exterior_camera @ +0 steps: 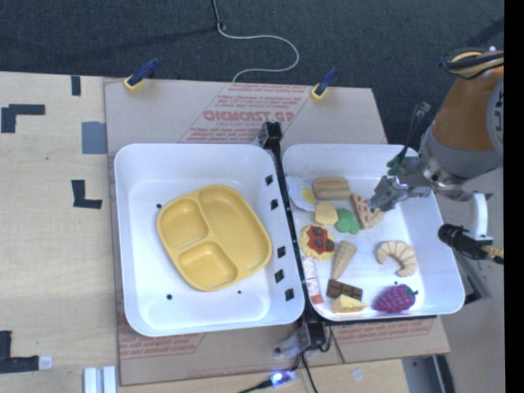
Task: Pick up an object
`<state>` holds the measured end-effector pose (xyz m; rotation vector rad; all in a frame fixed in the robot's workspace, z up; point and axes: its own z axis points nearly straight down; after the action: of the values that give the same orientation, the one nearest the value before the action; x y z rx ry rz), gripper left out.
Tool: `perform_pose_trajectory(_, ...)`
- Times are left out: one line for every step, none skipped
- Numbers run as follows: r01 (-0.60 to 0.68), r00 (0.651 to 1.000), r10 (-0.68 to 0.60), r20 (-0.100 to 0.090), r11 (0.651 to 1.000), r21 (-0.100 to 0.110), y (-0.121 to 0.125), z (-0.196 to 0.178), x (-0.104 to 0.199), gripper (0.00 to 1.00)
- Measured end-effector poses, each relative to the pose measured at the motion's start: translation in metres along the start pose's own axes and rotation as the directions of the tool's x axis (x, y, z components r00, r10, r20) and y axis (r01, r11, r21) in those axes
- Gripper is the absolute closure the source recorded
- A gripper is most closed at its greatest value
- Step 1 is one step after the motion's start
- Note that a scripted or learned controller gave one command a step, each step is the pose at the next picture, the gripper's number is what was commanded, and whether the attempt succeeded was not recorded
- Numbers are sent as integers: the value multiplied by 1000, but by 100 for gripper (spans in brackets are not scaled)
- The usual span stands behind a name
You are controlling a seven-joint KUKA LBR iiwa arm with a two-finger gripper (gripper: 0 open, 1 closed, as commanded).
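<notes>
Hovering over the pizza slice (366, 211), the claw (383, 196) blurs darkly; cannot tell its grip.

The grey arm reaches in from three o'clock, orange band up top, wrist angled down toward eight o'clock, gripper (381, 196) hanging low.

A yellow three-compartment plastic tray (214, 237) lies tilted in the left shallow white bin (135, 178). Both bins rest on a brown cardboard sheet with red print (246, 113), clamped by two blue-and-yellow clips (141, 74). A white cable (262, 47) loops behind.
</notes>
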<state>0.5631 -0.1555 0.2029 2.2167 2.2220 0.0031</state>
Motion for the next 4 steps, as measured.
perform_pose_trajectory(-1,1000,1,-1,1000,2,1,-23,1,100)
perform_pose_trajectory(4,1000,-4,-2,1000,4,20,-28,44,100)
perform_pose_trajectory(5,1000,-5,-2,1000,3,59,-27,92,100)
perform_pose_trajectory(4,1000,-4,-2,1000,3,89,-29,142,100)
